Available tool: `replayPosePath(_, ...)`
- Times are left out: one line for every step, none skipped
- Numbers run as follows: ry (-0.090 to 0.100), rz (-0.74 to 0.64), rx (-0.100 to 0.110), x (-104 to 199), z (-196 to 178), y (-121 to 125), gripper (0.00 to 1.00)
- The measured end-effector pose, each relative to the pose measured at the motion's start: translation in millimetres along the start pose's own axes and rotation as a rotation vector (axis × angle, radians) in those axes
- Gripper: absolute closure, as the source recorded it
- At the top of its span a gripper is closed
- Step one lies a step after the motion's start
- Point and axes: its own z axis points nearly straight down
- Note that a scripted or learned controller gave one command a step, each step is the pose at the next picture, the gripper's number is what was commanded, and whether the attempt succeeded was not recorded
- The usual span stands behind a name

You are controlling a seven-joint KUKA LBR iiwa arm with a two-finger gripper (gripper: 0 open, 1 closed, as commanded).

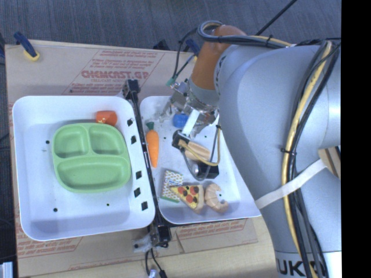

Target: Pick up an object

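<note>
Bulky grey robot arm (278, 126) with an orange band (207, 59) above the jaws, yellow and black cables (301, 97) along it, and a white strap (290, 184).

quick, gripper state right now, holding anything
Two-finger gripper: over the right white bin near the small blue object; nothing seen between its fingers; open or closed cannot be told.
</note>
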Motion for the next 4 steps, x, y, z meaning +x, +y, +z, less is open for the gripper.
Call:
replayPosePath(0.0, 0.0, 0.0, 0.0, 0.0, 0.0, 0.0)
replayPosePath(0.0, 0.0, 0.0, 0.0, 0.0, 0.0, 0.0)
replayPosePath(0.0, 0.0, 0.0, 0.0, 0.0, 0.0, 0.0)
replayPosePath(0.0, 0.0, 0.0, 0.0, 0.0, 0.0, 0.0)
